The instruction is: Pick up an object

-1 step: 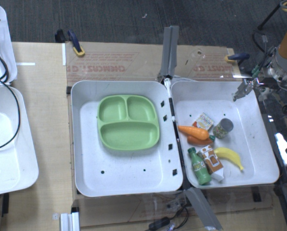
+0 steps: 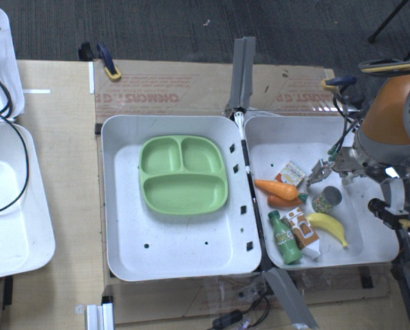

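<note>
Gripper [image 2: 327, 168] low over right bin [image 2: 370, 249], just above small grey can [image 2: 326, 200]; finger state impossible to tell. Nothing lifted: carrot [image 2: 277, 189], banana [image 2: 329, 227], green bottle [image 2: 285, 238] lying in bin. Pick outstanding.

Plate [image 2: 184, 175]: showing pale green, plain. Bins [image 2: 119, 205]: showing white. Carrot [image 2: 276, 188]: showing orange with a green tip. Bottle [image 2: 284, 237]: showing green, label mottled. Banana [image 2: 329, 226]: showing yellow. Carton [image 2: 303, 229]: showing white and brown-orange. Tabletop [image 2: 60, 108]: showing tan, with red lettering. Arm [image 2: 389, 119]: showing an orange band over grey.
</note>
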You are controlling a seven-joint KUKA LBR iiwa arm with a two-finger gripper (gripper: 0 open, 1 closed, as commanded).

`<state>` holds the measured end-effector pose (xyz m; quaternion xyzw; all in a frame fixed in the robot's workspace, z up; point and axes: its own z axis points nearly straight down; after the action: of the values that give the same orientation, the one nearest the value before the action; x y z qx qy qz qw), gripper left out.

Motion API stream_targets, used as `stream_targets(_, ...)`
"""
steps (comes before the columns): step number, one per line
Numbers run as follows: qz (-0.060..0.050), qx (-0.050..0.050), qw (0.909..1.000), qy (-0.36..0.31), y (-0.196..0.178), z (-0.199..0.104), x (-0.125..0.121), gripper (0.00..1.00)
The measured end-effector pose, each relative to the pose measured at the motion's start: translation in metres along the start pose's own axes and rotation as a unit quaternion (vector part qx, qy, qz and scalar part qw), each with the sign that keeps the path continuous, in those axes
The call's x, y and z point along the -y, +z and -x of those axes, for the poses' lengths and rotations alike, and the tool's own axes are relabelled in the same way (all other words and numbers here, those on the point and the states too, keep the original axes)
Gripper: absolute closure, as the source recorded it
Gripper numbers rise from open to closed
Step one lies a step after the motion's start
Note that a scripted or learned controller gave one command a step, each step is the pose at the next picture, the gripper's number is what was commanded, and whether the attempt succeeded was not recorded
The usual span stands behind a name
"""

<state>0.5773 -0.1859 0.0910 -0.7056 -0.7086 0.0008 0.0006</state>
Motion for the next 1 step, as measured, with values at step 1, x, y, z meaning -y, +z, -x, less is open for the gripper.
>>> stream_targets(1,0.000,0.000,0.9948,-0.102,-0.0001,-0.0651,0.0717,0.00)
